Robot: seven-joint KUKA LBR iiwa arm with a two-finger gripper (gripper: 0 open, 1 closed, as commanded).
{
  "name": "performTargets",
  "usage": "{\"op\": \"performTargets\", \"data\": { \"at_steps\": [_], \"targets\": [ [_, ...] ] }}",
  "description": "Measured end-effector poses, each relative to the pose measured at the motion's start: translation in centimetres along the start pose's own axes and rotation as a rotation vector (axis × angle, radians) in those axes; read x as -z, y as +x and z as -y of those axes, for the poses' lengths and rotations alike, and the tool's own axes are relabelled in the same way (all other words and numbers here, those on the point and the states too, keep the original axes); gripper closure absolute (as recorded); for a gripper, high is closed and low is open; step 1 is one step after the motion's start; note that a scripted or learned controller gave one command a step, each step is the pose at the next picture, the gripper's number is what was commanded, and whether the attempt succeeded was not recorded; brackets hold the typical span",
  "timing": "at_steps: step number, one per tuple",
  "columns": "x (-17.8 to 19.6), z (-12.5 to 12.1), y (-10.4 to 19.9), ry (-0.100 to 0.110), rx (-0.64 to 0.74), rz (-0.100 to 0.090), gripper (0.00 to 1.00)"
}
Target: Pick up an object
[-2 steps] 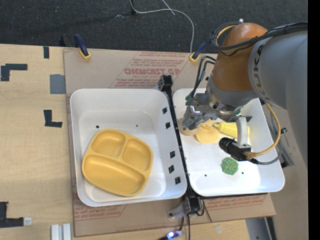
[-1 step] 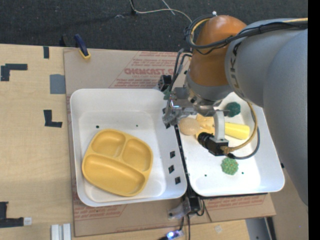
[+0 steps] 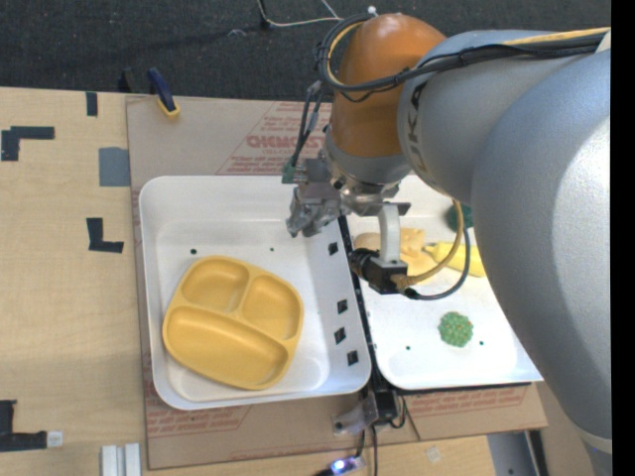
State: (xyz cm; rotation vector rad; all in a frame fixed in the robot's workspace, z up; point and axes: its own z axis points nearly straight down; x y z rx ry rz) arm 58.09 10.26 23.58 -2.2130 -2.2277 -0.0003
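A yellow divided plate (image 3: pixel 233 320) lies in the left bin (image 3: pixel 151 266), toward its front left. In the right bin (image 3: pixel 491 370) a small green bushy object (image 3: pixel 455 328) sits near the front. Pale yellow objects (image 3: pixel 437 256) lie behind it, partly covered by the arm and a yellow cable. A bit of something teal (image 3: pixel 454 214) peeks out beside the arm. My gripper (image 3: pixel 310 216) hangs over the back right part of the left bin, close to the wall between the bins. It is above and to the right of the plate, apart from it.
The big grey arm with its orange band (image 3: pixel 382 67) covers the back of the right bin. Both bins rest on a cardboard sheet (image 3: pixel 218 137). A blue and yellow clamp (image 3: pixel 162 92) sits at its back left corner. Black tape marks (image 3: pixel 99 236) dot the wooden bench at the left.
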Motion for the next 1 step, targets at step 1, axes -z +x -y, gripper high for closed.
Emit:
{"op": "performTargets", "data": {
  "at_steps": [1],
  "targets": [
    [0.02,0.06,-0.31,0.001,-0.004,0.002,0.00]
  ]
}}
